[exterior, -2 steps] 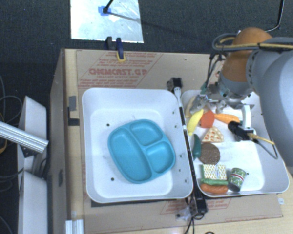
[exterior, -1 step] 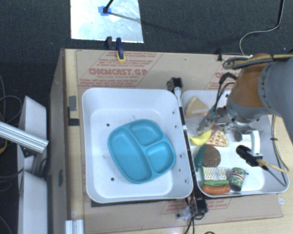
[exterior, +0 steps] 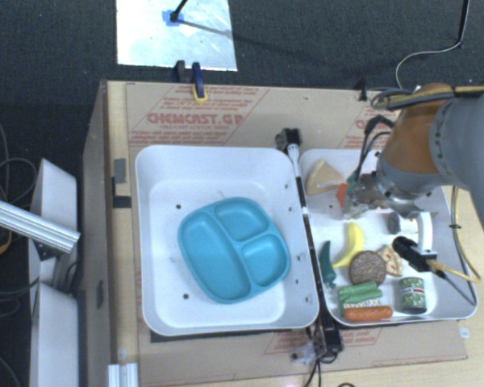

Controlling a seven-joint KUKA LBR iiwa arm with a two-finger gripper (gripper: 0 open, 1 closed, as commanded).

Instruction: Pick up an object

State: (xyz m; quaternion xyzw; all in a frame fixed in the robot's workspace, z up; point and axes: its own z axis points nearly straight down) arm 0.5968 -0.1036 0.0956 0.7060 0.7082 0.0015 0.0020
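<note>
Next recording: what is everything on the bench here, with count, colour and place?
left bin: 1, white, bench left
right bin: 1, white, beside it
divided plate: 1, blue, in left bin
wedge: 1, pale yellow, right bin, far left corner
banana: 1, yellow, right bin middle
disc: 1, brown, just nearer than the banana
curved piece: 1, dark green, right bin's left wall
long piece: 1, green, below disc
stick: 1, orange, near wall
can: 1, green, near right corner
arm: 1, grey and orange, from right
hand: 1, over right bin's far half
</note>
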